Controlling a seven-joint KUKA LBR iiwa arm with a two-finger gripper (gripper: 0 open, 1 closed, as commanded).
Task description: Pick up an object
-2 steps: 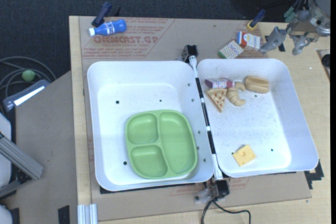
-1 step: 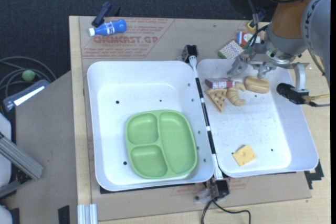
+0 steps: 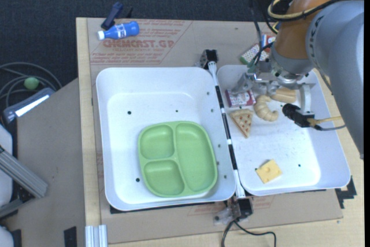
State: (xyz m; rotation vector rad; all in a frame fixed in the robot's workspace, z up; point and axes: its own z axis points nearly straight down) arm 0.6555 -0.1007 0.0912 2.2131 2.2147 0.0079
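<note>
Watching from the side here. The gripper [image 3: 267, 85] hangs low over the upper left corner of the right bin [image 3: 306, 179], right on top of a tight little pile, and from this angle I honestly can't tell if it's wide or narrow, or whether it has anything in it.

My guess for the target is something in that pile: a toy croissant [image 3: 265, 108], a pale bread roll [image 3: 283, 95] touching it from the upper right, a pink-and-white packet [image 3: 240, 98] just to the left, and a pizza slice [image 3: 243, 122] just below the packet.

What could go wrong, in my opinion:
- It's crowded, so closing there could catch two things at once or just shove one aside.
- The croissant is curved and looks smooth, so it could squirt out of a pinch.
- The packet and pizza slice lie flat, which leaves little to grab.
- The pile sits near the wall between the bins, so a push may just jam things against it.

The cheese wedge [image 3: 268, 171], alone in the lower part of that bin, looks far easier. The green divided plate [image 3: 176, 158] in the left bin [image 3: 144, 87] is well apart from all this.
</note>
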